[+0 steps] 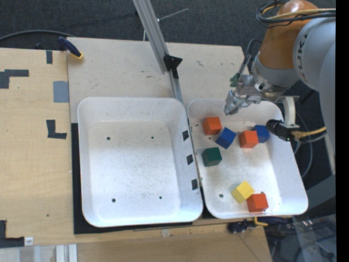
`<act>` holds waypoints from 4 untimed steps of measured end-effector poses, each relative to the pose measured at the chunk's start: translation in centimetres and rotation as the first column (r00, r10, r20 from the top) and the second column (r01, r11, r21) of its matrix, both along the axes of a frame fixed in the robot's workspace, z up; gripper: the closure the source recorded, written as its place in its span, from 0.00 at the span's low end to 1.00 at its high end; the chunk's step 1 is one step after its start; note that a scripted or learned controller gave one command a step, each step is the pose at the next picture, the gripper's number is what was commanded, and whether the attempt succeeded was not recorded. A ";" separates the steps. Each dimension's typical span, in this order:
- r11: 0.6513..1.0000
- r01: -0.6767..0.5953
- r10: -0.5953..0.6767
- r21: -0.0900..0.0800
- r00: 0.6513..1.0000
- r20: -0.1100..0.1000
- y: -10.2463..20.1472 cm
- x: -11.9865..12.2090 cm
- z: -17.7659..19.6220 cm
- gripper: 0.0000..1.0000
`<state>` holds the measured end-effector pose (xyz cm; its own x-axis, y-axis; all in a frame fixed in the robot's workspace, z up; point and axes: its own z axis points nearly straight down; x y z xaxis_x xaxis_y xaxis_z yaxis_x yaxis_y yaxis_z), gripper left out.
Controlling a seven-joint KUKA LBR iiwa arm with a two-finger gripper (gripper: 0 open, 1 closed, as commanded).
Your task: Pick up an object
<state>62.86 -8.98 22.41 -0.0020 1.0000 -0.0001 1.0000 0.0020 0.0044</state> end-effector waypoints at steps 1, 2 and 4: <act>1.000 0.000 0.000 -0.001 1.000 0.001 0.0 0.1 5.3 1.00; 1.000 -0.003 0.003 0.001 1.000 -0.007 5.2 -0.7 3.3 1.00; 1.000 -0.005 0.005 0.002 1.000 -0.008 16.3 -2.3 2.1 1.00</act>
